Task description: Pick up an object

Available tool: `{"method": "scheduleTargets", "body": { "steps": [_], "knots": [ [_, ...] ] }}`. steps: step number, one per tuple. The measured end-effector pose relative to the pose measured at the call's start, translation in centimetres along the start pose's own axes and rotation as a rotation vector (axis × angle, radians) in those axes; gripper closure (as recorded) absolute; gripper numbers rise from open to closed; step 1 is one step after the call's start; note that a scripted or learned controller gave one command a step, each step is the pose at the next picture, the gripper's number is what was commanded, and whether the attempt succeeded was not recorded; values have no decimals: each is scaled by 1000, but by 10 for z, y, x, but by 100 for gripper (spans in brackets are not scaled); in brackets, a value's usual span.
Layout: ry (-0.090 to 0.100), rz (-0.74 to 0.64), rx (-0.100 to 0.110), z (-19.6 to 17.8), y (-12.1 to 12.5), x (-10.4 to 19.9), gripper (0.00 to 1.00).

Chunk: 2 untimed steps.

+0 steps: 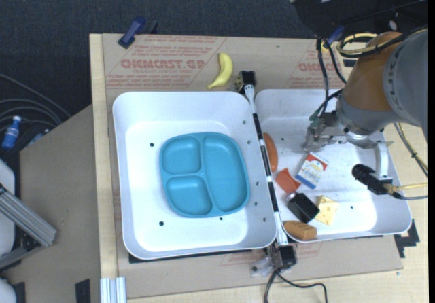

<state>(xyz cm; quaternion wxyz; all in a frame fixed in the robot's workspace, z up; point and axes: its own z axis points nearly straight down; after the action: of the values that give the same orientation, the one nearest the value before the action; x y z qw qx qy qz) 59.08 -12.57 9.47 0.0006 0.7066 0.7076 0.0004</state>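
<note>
My gripper (318, 137) reaches down into the right bin (380, 217) near its back half, just above a small white carton with blue and red print (311, 171). An orange-red sausage (270, 149) lies along the bin's left wall. A small red block (283, 178) sits left of the carton. Toward the front lie a black block (302, 207), a yellow cheese wedge (327, 211) and a brown bread roll (300, 229). Nothing can be seen held by the gripper.
The left bin (136, 125) holds a blue divided plate (202, 174). A banana (221, 70) lies on the bench behind the bins, and a blue clip (131, 32) rests at the bench's back left edge. The arm's grey and orange body (380, 84) overhangs the right bin's back.
</note>
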Motion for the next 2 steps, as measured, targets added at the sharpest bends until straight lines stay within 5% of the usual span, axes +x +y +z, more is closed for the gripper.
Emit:
{"method": "scheduleTargets", "body": {
  "steps": [1, 2],
  "knots": [
    [0, 0, 0, 0, 0, 0, 0],
    [-1, -1, -1, -10, 0, 0, 100]
  ]
}}
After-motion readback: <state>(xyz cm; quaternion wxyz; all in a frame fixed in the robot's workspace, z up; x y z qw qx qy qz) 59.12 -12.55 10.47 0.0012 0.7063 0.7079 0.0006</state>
